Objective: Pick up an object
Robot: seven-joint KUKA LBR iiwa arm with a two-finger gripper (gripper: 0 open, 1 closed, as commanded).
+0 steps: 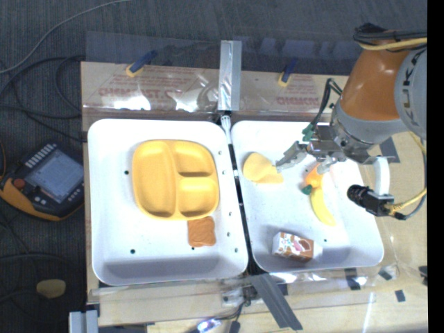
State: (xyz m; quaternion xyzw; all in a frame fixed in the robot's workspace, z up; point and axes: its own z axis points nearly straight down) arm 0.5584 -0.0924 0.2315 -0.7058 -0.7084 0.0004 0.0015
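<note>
Reaching in from the right, I hang my grey arm with its orange band (374,82) over the right shallow white plastic bin (361,255). My tool (300,159) sits low over the bin's upper middle, and its two fingers look spread apart, one metal tip (286,159) pointing left toward the pale yellow wedge-shaped piece (260,168). Nothing is between the fingers. The wedge lies near the bin's left wall, just beside that tip but apart from it. Below my wrist lies a yellow banana-shaped toy (322,205), with a small orange piece (312,177) at its upper end, partly under my tool. A small brown and white carton (294,246) rests near the bin's front wall. In the left white bin (111,255) sit a yellow divided plastic tray (173,179) and, just beside its lower edge, a flat orange-brown square (202,232).
</note>
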